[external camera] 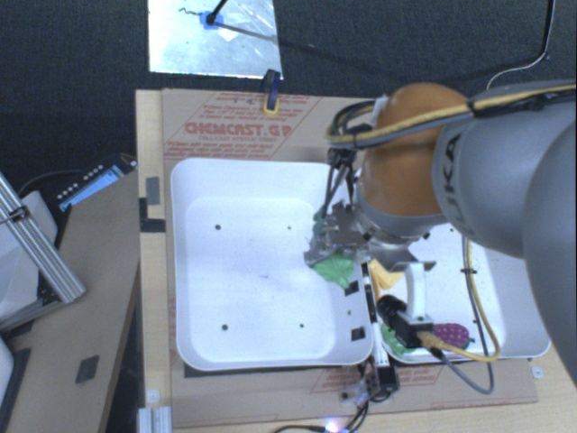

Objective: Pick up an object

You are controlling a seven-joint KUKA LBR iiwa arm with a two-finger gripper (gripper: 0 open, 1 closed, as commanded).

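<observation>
We look down at a slant on two shallow white bins set side by side on a cardboard sheet (236, 124) printed with red lettering. The left bin (225, 332) shows its bare white floor. The grey arm (505, 179) with its orange band (410, 147) reaches in from the right and hangs over the wall shared by the two bins. The gripper (329, 242) sits low at the left bin's right edge, touching or just above a crumpled green object (341, 269) (whether the green object is actually pinched, we cannot tell). Behind the arm, in the right bin (518, 336), we see a yellow object (386, 276) and, nearer to us, a purple object (453, 335).
</observation>
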